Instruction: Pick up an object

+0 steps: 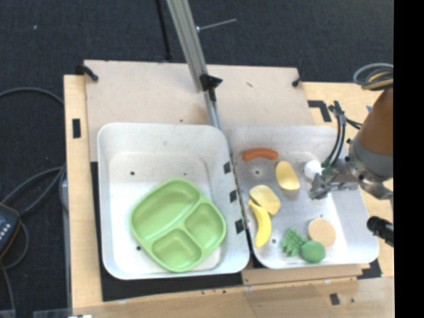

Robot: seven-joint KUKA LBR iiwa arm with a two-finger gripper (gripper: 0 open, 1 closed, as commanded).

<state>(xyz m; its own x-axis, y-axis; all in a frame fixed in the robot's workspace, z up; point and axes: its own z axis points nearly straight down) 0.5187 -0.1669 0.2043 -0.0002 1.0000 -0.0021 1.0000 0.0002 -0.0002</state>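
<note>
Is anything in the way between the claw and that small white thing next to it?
Nothing visible is. The claw hangs over the right bin, and the small white thing lies just up and left of it, bare bin floor between them.

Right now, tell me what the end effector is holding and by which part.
Cannot be told. The end effector hangs low over the right bin beside a small white object, but no thing shows between its fingers.

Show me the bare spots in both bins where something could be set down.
Left bin: the whole back strip above the green divided plate is free. Right bin: a bare patch lies between the banana and the round tan disc. Crowded: around the sausage, yellow pieces and the end effector.
</note>
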